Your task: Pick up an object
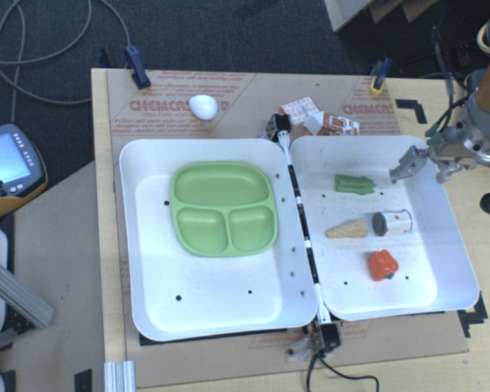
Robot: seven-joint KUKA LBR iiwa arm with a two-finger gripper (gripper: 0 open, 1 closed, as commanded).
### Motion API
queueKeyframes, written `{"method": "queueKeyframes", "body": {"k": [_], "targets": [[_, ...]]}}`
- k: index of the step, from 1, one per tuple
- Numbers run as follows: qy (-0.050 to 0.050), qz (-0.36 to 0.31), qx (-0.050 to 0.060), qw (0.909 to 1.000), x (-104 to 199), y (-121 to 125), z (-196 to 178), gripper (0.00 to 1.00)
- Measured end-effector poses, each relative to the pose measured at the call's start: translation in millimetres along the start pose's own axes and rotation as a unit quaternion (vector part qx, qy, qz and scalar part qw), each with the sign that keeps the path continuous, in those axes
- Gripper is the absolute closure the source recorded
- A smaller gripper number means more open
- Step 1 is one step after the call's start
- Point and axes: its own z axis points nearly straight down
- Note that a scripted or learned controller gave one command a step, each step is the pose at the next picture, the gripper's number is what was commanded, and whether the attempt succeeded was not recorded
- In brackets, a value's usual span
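Bench (106,219) topped with brown printed board. Two shallow white bins side by side on it: left bin (147,300), right bin (449,292). White egg-shaped object (202,106) behind left bin. Crumpled wrappers (318,119) near bins' junction. Blue clamps (136,65) at back edge.

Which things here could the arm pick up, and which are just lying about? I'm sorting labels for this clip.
For the job:
gripper, over the right bin's far edge
green piece
cone
small can
red piece

Lying about:
green tray in the left bin
white egg on the board behind the bins
wrappers behind the bins
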Motion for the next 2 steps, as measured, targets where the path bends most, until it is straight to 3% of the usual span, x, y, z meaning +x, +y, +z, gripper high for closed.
{"method": "queueKeyframes", "body": {"k": [1, 2], "targets": [[0.000, 0.000, -0.001, 1.0000, 11.6, -29.1, 116.3, 0.00], [0.000, 0.000, 0.001, 1.0000, 56.9, -106.4, 126.2, 0.00]]}}
